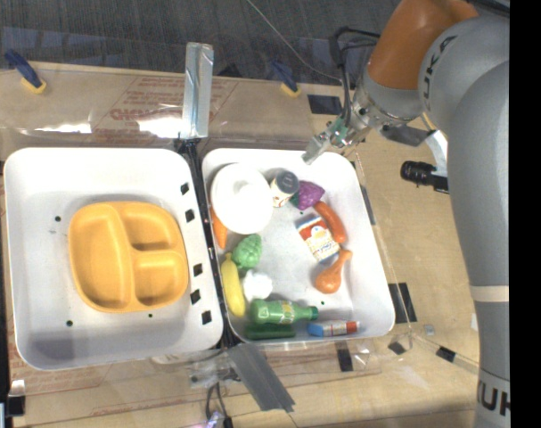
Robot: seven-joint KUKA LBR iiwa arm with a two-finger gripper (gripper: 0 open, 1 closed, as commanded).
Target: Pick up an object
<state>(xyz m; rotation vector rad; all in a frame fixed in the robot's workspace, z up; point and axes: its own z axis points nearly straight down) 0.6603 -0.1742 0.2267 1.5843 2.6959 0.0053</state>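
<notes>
The right bin holds several small items. A white bowl lies upside down at its back, beside a dark round lid and a purple bunch of grapes. In the middle are an orange carrot, a small labelled bottle and an orange drumstick. Toward the front lie a green broccoli, a yellow banana, a green bottle and a blue-red marker. My gripper hangs over the bin's back right rim, above and just right of the grapes, with nothing seen in it.
The left bin carries a yellow divided tray. A silver tape strip rises behind the wall between the bins. The grey arm covers the bench's right side. Cables trail behind the bins.
</notes>
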